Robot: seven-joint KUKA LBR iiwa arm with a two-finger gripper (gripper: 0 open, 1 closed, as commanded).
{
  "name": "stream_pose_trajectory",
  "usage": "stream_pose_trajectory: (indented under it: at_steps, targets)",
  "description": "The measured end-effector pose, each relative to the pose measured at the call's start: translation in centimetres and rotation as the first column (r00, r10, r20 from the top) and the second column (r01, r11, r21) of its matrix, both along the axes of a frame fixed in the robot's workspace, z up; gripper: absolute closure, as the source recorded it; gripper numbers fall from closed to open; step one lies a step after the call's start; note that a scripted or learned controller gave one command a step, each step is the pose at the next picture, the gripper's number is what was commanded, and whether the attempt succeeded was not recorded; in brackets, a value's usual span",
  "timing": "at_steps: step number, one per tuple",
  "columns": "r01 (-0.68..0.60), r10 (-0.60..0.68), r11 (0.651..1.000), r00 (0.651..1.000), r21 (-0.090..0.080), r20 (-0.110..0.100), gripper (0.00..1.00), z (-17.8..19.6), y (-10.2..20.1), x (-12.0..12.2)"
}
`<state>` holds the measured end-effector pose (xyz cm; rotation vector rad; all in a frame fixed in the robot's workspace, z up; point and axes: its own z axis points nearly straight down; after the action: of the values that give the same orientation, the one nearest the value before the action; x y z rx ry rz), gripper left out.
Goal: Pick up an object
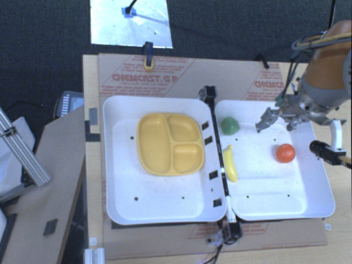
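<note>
Three pickable things are sitting in the right bin (316, 202); the claw (265, 122), spread and holding nothing, is hovering between green ball (230, 126) and orange ball (285, 153). I'd centre over one before dropping.

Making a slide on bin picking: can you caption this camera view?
The claw hovers over the right bin between a green ball and an orange ball; a yellow tray fills the left bin.

- A cardboard sheet (165, 73) with red lettering lies under both bins.
- A yellow clamp (148, 56) grips its far edge (beside a shiny foil square (131, 15)).
</note>
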<state>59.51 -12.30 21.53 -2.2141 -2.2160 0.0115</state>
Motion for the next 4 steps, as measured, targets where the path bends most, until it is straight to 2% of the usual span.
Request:
stream_pose_trajectory:
  at_steps: [1, 2, 3, 4]
  targets:
    - [-0.002, 0.002, 1.000, 1.000, -0.001, 0.013, 0.00, 0.7, 0.0, 0.3]
    - [0.000, 0.000, 1.000, 1.000, -0.001, 0.011, 0.00, -3.4, 0.1, 0.3]
    - [0.000, 0.000, 1.000, 1.000, -0.001, 0.009, 0.00, -9.6, -0.2, 0.0]
    - [0.001, -0.001, 1.000, 1.000, -0.001, 0.010, 0.00, -13.3, -0.2, 0.0]
